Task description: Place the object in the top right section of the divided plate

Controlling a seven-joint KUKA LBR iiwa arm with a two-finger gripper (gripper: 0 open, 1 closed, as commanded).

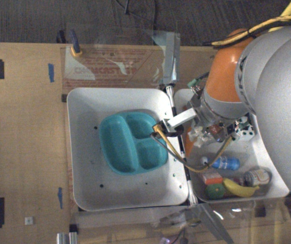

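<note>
Grey arm (272, 85) looms over the right bin (267, 151), its gripper (160, 128) at the teal divided plate (132, 141)'s right edge, finger state and object unclear; any small object probably handles light, taken across its middle.

A teal plate (132, 142) sits in the middle of the left bin (84, 187), with bare white floor open all around it. Its three sections lie open from above, except at the right edge, where the pincer (160, 128) hangs. The right bin (267, 184) is crowded: a bottle (225, 162), banana (239, 188) and can (257, 177) fill its near end, and the arm (247, 80) covers the rest.
</note>
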